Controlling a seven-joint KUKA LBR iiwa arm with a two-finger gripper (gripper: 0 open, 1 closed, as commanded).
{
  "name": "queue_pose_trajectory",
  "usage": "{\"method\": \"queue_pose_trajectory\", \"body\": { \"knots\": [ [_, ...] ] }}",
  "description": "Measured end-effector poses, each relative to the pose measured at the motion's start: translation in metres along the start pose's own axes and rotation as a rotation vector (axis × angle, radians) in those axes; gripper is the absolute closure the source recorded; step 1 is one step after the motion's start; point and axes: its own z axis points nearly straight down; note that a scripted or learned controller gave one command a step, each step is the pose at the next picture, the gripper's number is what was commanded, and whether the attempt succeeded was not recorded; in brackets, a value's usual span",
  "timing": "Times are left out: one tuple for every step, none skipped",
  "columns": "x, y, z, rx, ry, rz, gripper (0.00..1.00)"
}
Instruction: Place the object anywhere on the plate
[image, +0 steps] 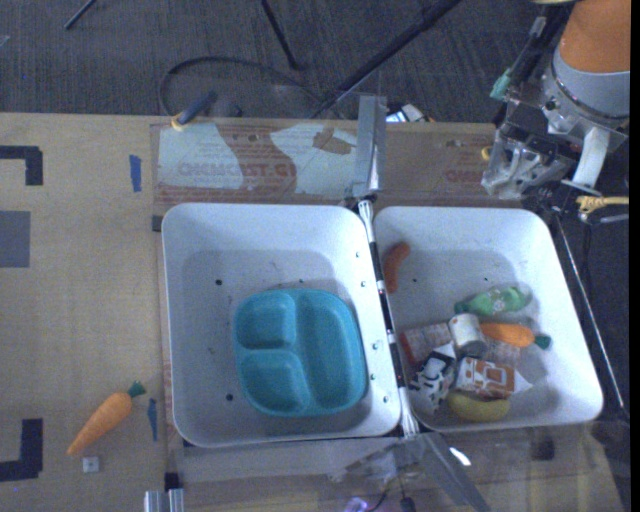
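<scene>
Banana (478, 405) front right bin | gripper (505, 172) high above far rim

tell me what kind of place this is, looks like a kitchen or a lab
Most likely a robot lab test bench, not a kitchen: two white bins sit on a taped board, toy food is piled in the right one, a blue divided plate lies in the left, and a robot arm's tool hangs above.

Smooth, seemingly plastic teal plate (300, 352) in glossy white bin (190, 300); matt cardboard (250, 165) behind.
</scene>
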Motion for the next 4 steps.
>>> {"method": "queue_pose_trajectory", "body": {
  "knots": [
    [0.048, -0.055, 0.108, 0.002, 0.001, 0.346, 1.00],
    [0.078, -0.133, 0.173, 0.000, 0.000, 0.236, 1.00],
    [0.127, -0.208, 0.162, 0.002, 0.000, 0.058, 1.00],
    [0.181, -0.224, 0.164, -0.003, 0.001, -0.013, 1.00]
  ]
}}
